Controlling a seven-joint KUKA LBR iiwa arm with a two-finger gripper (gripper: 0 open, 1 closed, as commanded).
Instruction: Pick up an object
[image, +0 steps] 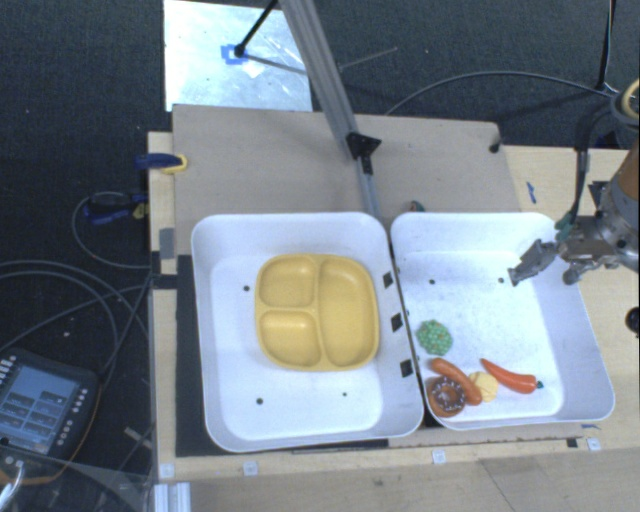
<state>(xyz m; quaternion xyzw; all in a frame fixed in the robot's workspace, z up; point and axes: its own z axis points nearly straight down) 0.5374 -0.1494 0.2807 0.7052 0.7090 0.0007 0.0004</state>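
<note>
Bins (300, 232) — two; toys (470, 380) — perhaps five.

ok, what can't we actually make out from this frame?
- Gripper: small and dark over the right bin; finger state unreadable.
- Arm: cut off by the camera view's right edge, wrist onward.
- Yellowish toy: partly covered by the sausage and sitting against the red chili pepper; too small to identify.
- Donut: sausage overlaps it, far side hidden.
- Green toy: too blurred to name.
- Yellow divided plate: fully visible in the left bin.
</note>
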